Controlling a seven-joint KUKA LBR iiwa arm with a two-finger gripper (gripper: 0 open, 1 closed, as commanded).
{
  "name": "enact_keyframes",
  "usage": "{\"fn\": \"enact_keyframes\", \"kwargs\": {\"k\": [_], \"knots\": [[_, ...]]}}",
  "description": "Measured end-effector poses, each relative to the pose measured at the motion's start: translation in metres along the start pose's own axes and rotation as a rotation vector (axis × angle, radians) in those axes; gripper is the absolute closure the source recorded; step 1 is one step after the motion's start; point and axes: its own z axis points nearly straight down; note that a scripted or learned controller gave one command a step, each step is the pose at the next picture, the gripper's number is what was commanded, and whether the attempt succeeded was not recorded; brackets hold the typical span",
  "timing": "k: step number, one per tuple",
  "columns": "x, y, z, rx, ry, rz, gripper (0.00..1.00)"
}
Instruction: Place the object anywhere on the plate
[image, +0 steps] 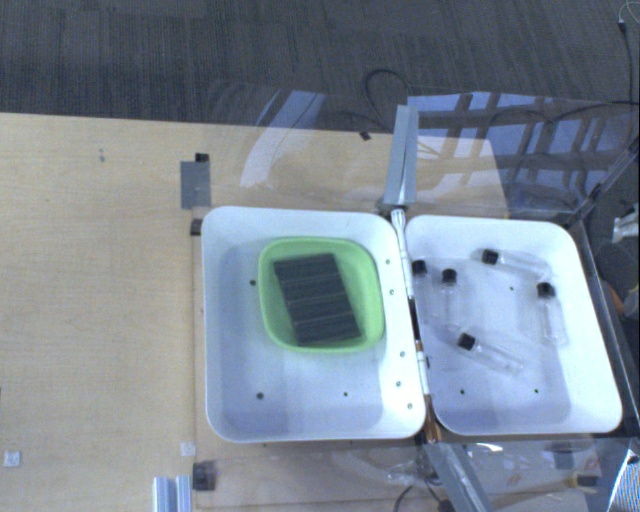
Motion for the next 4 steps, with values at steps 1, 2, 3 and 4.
{"fn": "enact_keyframes", "kwargs": {"k": [1,2,3,4], "knots": [[0.003,-0.003,0.110,0.008,0.001,-0.078,0.00],[-0.002,-0.001,0.078,0.005,0.001,-0.087,0.00],[0.000,-0.001,0.055,0.003,0.001,-0.065,0.00],[-0.001,0.000,-0.001,-0.002,0.000,-0.308,0.00]]}}
